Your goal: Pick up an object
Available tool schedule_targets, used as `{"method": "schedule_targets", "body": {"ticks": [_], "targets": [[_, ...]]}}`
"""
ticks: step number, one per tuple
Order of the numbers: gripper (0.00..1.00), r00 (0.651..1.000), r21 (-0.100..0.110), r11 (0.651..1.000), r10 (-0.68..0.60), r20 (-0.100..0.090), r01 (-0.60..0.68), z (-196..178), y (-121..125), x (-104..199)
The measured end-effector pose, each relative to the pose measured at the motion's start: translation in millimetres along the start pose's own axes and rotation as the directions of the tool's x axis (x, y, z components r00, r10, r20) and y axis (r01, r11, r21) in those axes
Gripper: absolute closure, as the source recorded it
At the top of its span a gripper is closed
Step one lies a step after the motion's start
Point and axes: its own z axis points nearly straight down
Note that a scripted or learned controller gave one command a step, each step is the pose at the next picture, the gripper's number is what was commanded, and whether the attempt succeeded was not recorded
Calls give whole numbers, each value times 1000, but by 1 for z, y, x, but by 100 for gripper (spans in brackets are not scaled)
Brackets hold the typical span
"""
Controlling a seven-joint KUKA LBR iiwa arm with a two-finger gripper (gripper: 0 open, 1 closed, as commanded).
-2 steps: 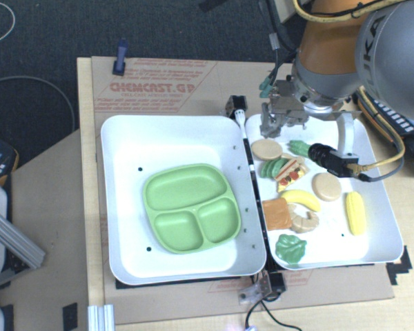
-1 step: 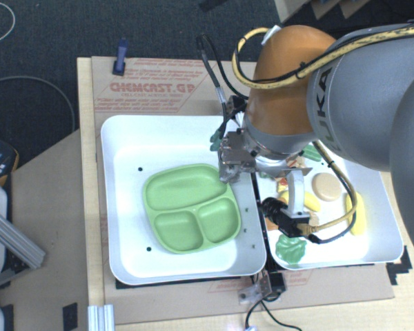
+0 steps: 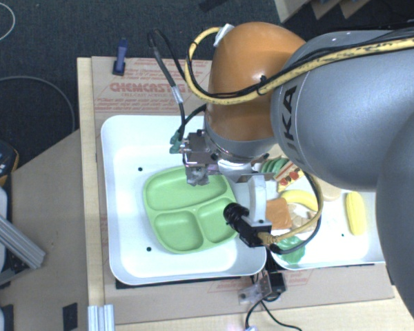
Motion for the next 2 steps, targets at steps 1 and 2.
{"method": "schedule_targets", "body": {"ticks": [1,2], "targets": [[100,1000,-8,1000,-1,-4,1,-96,-2,47],[100,1000,6,1000,13,5,-13,-19,84,-11]]}}
